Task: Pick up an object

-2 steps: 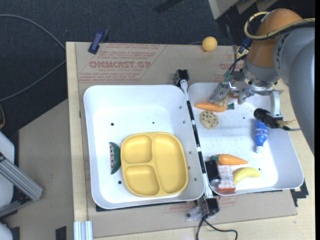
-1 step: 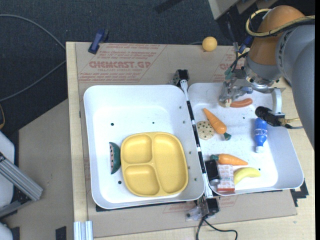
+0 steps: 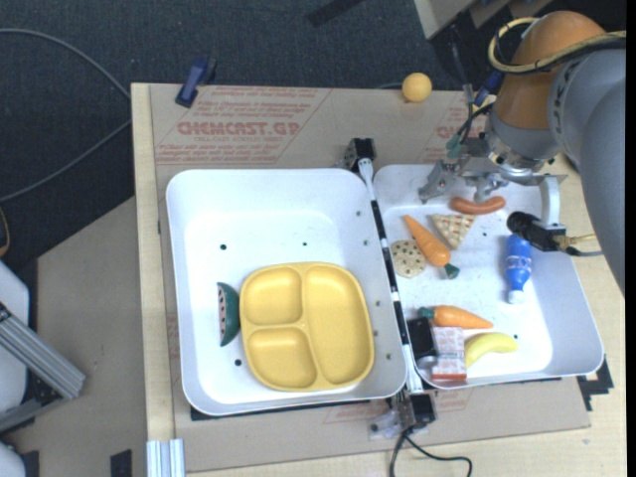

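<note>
Dark carpet surrounds the bench (image 3: 159, 366), whose top is covered with a printed cardboard sheet (image 3: 248, 127). Two shallow white bins sit on it side by side.

Left bin (image 3: 199, 227): holds a yellow sectioned tray (image 3: 306, 324) with three compartments, and a watermelon slice toy (image 3: 227, 313) touching the tray's left edge.

Right bin (image 3: 566, 306): holds the candidate pick items.
- Sausage (image 3: 478, 205): reddish-brown, curved, glossy, lying near the far rim directly under the gripper.
- Pizza wedge (image 3: 453, 229): tan, triangular, just below the sausage.
- Carrot (image 3: 429, 243): orange with a green tip, lying diagonally beside the wedge.
- Cookie (image 3: 406, 257): round, speckled, next to the divider between the bins.
- Blue bottle (image 3: 516, 266): blue body, white band, lying on its side with a black cap end.
- Second carrot (image 3: 461, 317), banana (image 3: 491, 346) and a small red-and-white carton (image 3: 448, 354): grouped at the near rim.

Gripper (image 3: 475, 179): positioned over the far end of the right bin, immediately above the sausage. The arm's orange band (image 3: 547, 58) is above it. Whether its jaws are apart or closed, I cannot tell from where I stand; no item is seen held.

An orange ball (image 3: 416, 87) rests on the cardboard beyond the bins; a blue clip (image 3: 195, 80) lies at the sheet's far left corner.
</note>
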Available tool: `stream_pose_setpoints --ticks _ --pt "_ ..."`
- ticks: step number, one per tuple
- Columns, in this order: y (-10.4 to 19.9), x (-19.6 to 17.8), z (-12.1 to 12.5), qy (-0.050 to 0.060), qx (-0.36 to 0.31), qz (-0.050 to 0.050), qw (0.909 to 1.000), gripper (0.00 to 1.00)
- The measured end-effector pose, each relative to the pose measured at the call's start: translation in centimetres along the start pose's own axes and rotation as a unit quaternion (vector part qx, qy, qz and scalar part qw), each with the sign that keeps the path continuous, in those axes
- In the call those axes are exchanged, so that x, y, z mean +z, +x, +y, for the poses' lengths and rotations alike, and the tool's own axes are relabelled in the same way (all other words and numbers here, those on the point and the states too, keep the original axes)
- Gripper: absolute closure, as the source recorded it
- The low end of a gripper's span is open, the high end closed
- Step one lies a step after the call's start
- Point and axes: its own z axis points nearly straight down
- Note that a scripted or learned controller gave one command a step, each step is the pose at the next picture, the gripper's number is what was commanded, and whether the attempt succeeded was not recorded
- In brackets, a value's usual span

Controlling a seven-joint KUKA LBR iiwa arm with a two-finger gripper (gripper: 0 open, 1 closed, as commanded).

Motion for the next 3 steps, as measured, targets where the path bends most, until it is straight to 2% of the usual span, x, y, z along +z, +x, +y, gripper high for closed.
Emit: stream_pose_setpoints --ticks 1,2,3 --pt "-2.3 4.1 -0.7 0.003 0.001 0.002 1.0000 0.00" --pt "-2.3 2.9 -0.6 0.002 0.000 0.000 1.0000 1.00" --pt "3.8 -6.1 -6.6 0.001 0.000 0.002 1.0000 1.00"
